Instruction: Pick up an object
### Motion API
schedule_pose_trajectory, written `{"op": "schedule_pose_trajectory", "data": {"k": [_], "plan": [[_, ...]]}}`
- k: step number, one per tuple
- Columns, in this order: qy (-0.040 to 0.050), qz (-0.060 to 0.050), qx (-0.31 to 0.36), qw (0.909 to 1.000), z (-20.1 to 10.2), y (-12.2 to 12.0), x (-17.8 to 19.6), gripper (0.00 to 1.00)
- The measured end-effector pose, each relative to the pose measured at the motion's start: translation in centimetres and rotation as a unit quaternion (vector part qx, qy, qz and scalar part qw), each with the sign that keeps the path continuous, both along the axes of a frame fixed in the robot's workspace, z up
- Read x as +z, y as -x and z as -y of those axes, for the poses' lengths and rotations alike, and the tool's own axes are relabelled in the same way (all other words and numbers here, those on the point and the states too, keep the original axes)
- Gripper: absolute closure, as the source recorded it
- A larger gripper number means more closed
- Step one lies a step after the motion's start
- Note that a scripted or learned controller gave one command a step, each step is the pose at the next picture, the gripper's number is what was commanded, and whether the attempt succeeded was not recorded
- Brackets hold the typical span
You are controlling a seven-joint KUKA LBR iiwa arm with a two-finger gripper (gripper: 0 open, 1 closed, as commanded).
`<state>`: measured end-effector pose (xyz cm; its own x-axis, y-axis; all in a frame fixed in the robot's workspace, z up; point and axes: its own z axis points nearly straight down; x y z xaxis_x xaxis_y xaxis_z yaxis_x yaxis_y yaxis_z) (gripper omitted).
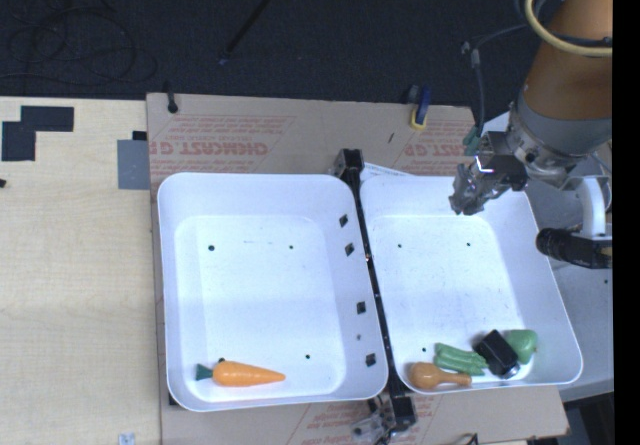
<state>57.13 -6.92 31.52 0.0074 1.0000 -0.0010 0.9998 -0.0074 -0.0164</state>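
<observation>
From the camera view, my pincer (468, 195) hangs over the far edge of the right bin (455, 263), just inside its far rim, and I cannot tell how it is set; nothing shows in its grasp. Everything I could take from this bin lies at the opposite end, crowded into the near right corner: a black block (497, 352) lying partly over a pale green piece (521, 341), a darker green pod (459, 359) just left of it, and an orange pear-shaped thing (436, 376) touching the pod on its near side. From my pincer they lie well apart, toward the near rim and slightly right. The green pod's long axis runs mostly left to right, tipped a little, so I judge I would want to straddle it across that line. The left bin (255, 288) holds one carrot (245, 374) at its near left corner, lying left to right with its tip pointing right; it is farther off, across the divider between the bins on the table (70, 263).
</observation>
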Motion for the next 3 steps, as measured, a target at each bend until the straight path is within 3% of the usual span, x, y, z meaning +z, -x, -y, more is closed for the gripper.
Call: {"op": "schedule_pose_trajectory", "data": {"k": [1,2,3], "plan": [[-0.0007,0.011,0.006,0.9999,-4.2,-3.8,6.8,1.00],[-0.0002,0.006,0.004,1.0000,-4.6,-3.7,4.8,1.00],[-0.0001,0.005,0.003,1.0000,-3.0,-1.5,2.8,1.00]]}}
